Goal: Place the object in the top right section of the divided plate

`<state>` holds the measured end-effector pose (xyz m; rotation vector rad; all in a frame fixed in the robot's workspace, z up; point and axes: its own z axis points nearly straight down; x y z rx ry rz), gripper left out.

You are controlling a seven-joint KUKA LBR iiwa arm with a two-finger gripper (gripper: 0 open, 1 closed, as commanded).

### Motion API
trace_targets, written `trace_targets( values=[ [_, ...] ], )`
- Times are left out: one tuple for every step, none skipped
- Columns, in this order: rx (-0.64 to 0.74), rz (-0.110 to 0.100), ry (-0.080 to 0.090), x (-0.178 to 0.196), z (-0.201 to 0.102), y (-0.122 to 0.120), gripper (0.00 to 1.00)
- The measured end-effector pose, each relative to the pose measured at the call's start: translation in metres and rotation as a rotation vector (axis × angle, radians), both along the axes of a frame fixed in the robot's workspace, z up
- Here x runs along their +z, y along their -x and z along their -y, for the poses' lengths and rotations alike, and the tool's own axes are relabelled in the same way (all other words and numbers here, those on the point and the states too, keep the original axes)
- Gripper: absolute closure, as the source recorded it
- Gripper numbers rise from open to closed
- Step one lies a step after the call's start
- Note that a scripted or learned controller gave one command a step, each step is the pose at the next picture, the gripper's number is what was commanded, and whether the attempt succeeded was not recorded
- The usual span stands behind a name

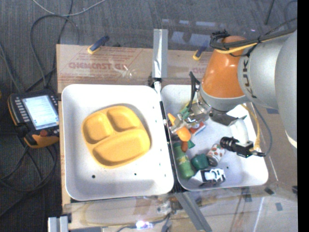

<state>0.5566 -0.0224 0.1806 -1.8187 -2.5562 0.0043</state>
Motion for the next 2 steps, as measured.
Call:
trace_targets(
  values=[
    [-0.077,-0.001,0.001,0.0,-0.072,-0.038,1.0],
    [0.033,0.0,0.005,0.002,-0.122,-0.057,1.0]
  ],
)
